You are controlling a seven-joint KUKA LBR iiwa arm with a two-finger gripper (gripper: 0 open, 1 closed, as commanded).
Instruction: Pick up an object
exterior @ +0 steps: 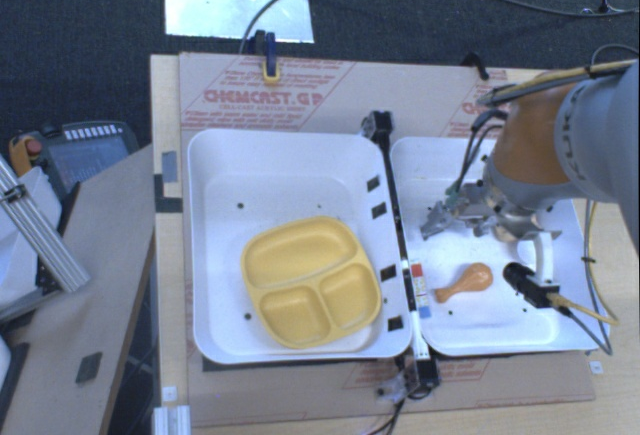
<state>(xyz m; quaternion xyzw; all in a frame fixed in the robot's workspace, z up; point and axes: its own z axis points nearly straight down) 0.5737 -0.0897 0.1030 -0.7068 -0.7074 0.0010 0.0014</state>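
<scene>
Nearest us, the yellow divided tray (310, 293) lies in the left bin (215, 223). Over in the right bin (470, 333), an orange drumstick-shaped toy (466, 281) lies flat on the floor, nothing gripping it, so by my read the pick is not yet made. Just beyond it hangs the end effector (450, 215), low over the bin and apart from the toy. Open or closed? Can't tell from this angle. Nothing visibly held. The whole grab looks left to do.

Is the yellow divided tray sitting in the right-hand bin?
No, the yellow divided tray lies in the left bin; the right bin holds an orange drumstick-shaped toy.
</scene>
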